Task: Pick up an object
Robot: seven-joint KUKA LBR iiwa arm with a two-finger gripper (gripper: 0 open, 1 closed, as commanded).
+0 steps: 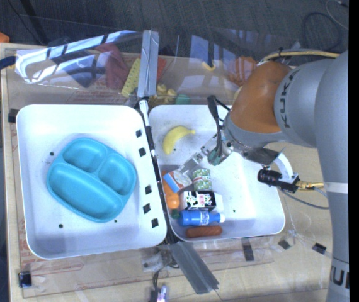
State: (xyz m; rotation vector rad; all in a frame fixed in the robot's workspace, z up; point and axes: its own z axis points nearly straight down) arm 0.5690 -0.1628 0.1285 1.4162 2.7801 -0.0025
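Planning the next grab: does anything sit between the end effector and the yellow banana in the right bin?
Nothing visible does. The end effector hangs over the shallow white right bin; the yellow plastic banana lies up and left of it across bare floor. The clutter sits below the end effector.

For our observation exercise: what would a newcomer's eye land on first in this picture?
Probably the big turquoise plastic divided tray lying alone in the left white bin. Next, the grey arm's orange band over the right white bin, where a yellow banana lies above a cluster of small packages.
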